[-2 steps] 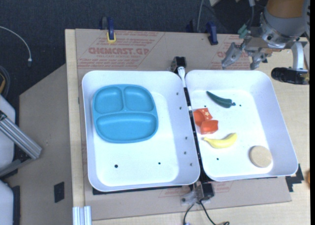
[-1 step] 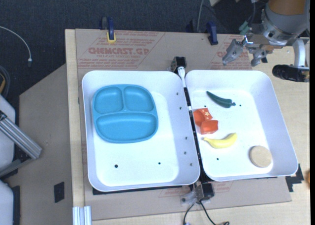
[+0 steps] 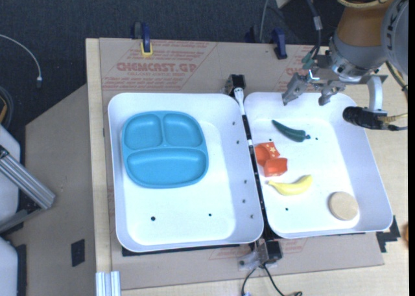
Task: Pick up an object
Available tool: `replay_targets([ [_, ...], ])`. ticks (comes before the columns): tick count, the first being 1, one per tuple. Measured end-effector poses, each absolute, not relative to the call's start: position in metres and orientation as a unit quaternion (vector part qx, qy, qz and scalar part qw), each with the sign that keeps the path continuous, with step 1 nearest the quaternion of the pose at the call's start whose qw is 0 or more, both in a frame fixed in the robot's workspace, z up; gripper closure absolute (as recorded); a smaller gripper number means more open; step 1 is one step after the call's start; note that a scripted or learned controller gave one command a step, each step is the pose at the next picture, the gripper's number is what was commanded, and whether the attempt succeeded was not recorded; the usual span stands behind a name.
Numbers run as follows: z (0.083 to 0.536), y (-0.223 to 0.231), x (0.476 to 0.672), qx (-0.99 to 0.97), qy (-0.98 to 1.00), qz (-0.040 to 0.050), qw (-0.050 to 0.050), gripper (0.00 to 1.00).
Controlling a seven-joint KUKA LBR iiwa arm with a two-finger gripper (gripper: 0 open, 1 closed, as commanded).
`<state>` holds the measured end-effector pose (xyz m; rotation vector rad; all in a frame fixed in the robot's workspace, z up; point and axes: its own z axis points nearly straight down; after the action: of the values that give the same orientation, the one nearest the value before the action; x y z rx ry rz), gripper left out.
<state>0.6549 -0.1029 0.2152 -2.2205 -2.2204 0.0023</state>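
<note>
As laid: four objects point(image 3: 290, 131), one tray point(image 3: 165, 149).

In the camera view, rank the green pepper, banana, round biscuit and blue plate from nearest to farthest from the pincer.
From the pincer:
1. Green pepper, right bin, just below it.
2. Banana, lower middle of that bin.
3. Round biscuit, bottom right corner.
4. Blue plate, left bin.

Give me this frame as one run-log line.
gripper: open, holding nothing, above right bin's far edge | right white bin: dark green pepper, red block, yellow banana, tan round disc | left white bin: blue divided plate
</note>
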Motion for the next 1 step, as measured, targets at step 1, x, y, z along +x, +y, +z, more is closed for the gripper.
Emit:
replay_targets([
  [1,0.1668,-0.1002,0.6454,-0.707,-0.707,0.0014,0.002,0.0],
])
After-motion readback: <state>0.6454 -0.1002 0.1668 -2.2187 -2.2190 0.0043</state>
